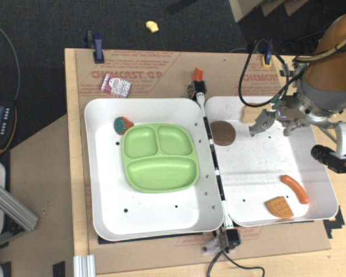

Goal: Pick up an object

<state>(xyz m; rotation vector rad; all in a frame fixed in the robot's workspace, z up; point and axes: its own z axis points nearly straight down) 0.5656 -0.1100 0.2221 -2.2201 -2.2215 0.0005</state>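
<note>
I log the scene from left. The left bin (101, 172) holds a green divided plate (160, 157), with a small red-and-green toy (123, 124) touching the plate's far-left corner. In the right bin (248, 212), a brown round disc (222, 133) sits at the far-left corner; an orange sausage (294, 188) and a tan waffle-like piece (278, 206) lie close together near the near-right edge. The gripper (272, 122) hangs over the far part of the right bin, fingers apart with nothing between them. I judge no pick begun. Risks: the flat disc may slip from the closing fingers; the sausage may roll; its closeness to the waffle piece could spoil a clean grasp.
</note>
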